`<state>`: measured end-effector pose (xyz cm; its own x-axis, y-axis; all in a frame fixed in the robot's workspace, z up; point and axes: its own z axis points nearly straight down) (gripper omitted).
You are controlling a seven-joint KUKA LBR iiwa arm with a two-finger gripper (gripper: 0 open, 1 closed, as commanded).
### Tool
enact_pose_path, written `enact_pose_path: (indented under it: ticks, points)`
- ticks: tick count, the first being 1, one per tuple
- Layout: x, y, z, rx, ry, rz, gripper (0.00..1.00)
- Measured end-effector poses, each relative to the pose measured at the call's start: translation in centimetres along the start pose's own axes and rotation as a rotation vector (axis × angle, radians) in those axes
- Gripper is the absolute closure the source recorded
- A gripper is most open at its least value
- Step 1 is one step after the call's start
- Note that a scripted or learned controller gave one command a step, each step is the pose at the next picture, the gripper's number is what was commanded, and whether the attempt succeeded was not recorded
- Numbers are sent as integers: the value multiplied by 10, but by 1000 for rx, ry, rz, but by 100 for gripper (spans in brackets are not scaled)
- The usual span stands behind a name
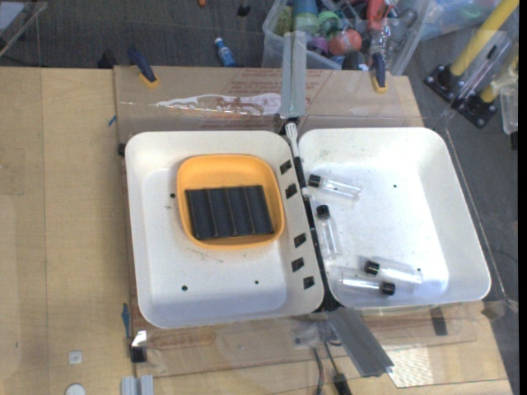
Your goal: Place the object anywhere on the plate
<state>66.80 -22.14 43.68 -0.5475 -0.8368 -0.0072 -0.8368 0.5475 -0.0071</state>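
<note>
I could not tell how wide the pincer was open, or if it had hold of anything, so the places here are told from bin to bin and not from the pincer. Two white bins sat side by side on the wooden bench [58,220]. The left bin [156,245] held an orange plate [193,171], and the plate sat near the middle of that bin. A dark block [229,212] with ridges lay flat on the plate, inside its rim. So the thing for the task was already on the plate. A row of small black clips [296,216] ran along the edge where the two bins met. The right bin [412,196] held four little see-through tubes with black caps. One tube [333,188] lay near the top of the bin, close to the clips. A second tube [327,229] lay just below it. The last two tubes [383,274] lay close together near the bottom edge of the bin. Behind the bins, past the far side of the bench, stood a clear tub [346,15] full of toys in many colours. A yellow pole [494,23] leaned in the top corner next to the tub.
</note>
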Motion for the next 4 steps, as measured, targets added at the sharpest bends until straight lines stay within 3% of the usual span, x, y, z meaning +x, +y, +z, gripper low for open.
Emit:
enact_pose_path:
  ticks: [3,4]
  points:
    - [0,0,1,-4,-1,-814,100]
    - [-3,4,1,-8,-2,-827,100]
